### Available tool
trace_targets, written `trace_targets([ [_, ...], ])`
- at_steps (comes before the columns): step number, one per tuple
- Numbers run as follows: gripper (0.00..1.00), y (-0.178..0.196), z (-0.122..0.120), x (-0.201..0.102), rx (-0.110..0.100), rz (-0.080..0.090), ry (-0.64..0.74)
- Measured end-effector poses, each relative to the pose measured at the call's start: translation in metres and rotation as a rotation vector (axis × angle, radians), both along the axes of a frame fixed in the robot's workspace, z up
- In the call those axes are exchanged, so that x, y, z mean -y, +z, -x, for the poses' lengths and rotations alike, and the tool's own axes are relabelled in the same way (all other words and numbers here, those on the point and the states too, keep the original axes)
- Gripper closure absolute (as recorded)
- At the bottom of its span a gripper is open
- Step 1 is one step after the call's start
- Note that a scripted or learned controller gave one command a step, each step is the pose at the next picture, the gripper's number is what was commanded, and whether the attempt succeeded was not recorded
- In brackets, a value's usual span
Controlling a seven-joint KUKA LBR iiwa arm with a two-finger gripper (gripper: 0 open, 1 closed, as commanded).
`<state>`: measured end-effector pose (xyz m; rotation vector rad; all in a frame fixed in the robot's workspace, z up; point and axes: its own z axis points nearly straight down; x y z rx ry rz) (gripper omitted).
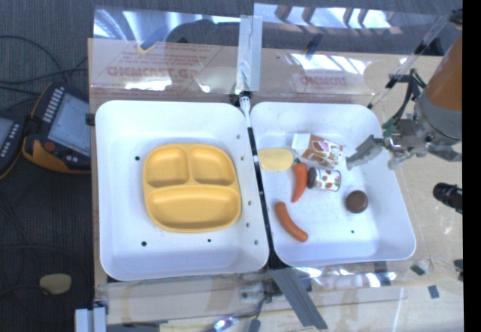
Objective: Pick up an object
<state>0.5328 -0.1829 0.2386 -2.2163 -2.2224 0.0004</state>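
Risk: end effector (373, 149), jaws spread w/ nothing btwn, hangs over right bin (391, 244) beside crowded can (325, 179), carrot (299, 182) & packet (322, 150), so closing may nudge/double-grab; brown ball (356, 201) & sausage (291, 221) lie apart; left bin (120, 248) holds yellow tray (192, 186).

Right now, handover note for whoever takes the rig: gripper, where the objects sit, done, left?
Gripper: over the right bin's right rim, nothing between its fingers.
Right bin: yellow piece, carrot, sausage, brown ball, small can, printed packet.
Left bin: yellow divided plate.
Done: nothing picked yet.
Left: choose one object, grasp, lift. The brown ball lies apart from the rest, so it's likely easiest.
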Motion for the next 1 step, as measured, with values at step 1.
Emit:
trace_targets([
  [1,0.0,-0.1496,-0.0248,-0.0244,0.01,0.005,0.036],
])
